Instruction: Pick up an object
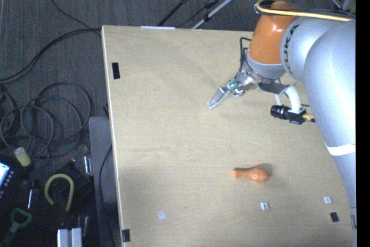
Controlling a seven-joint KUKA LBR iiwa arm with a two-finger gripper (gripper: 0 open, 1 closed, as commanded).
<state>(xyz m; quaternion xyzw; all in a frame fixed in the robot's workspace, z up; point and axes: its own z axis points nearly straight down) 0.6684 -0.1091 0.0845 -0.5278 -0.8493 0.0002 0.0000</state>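
The approach step is in hand: the gripper (218,99) hangs above the bare worktop (162,124), well apart from the orange pin-shaped object (252,173); whether its fingers are released or clenched I cannot tell. Next it must travel toward the object and descend

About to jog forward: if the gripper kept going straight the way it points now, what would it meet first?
The gripper points down-left, so probably the bare wooden board. The orange pear-shaped object lies off that line, nearer the camera. Depth is unclear.
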